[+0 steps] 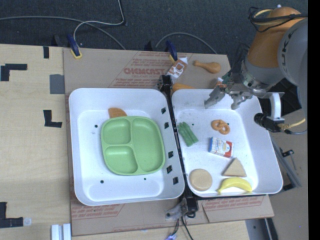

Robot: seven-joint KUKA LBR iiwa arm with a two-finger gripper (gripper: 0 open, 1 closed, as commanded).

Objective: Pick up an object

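My gripper hangs open over the far edge of the right bin, its two fingers spread with nothing between them. Below it in that bin lie an orange pretzel, a green ridged piece, a small red, white and blue packet, a tan wedge, a round beige cookie and a yellow banana. The pretzel is the nearest item, a short way in front of the fingers.
The left bin holds a green divided plate with an orange piece behind it. An orange drumstick toy and a small wrapper lie on the cardboard beyond the bins. Cables run across the dark floor.
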